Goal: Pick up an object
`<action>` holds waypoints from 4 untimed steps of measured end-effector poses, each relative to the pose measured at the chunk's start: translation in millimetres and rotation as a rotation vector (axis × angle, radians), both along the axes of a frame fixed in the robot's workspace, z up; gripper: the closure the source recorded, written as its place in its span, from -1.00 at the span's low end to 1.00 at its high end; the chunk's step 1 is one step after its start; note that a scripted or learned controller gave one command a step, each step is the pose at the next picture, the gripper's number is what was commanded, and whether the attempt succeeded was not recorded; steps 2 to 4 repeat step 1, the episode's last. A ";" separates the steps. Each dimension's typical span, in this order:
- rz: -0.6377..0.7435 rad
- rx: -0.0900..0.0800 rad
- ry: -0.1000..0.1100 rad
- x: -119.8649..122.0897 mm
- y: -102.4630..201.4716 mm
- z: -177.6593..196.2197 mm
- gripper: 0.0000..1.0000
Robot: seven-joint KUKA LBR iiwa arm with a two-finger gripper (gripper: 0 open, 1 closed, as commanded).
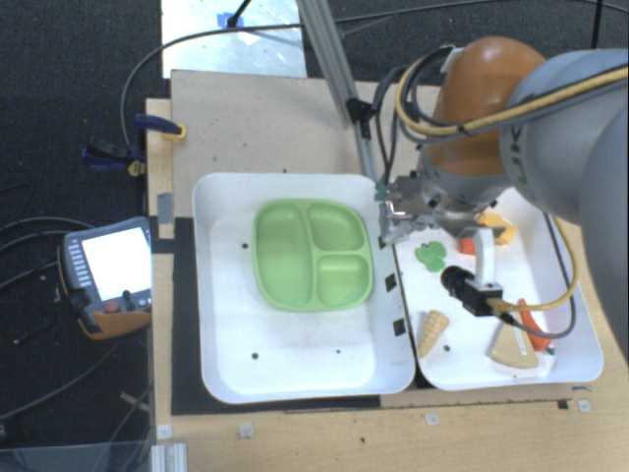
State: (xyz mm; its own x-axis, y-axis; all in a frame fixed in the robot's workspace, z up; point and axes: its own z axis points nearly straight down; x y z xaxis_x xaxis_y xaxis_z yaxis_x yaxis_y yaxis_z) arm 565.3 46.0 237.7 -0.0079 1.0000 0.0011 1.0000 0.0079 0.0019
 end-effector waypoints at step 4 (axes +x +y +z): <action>-0.002 -0.001 0.001 -4.4 54.1 -14.6 1.00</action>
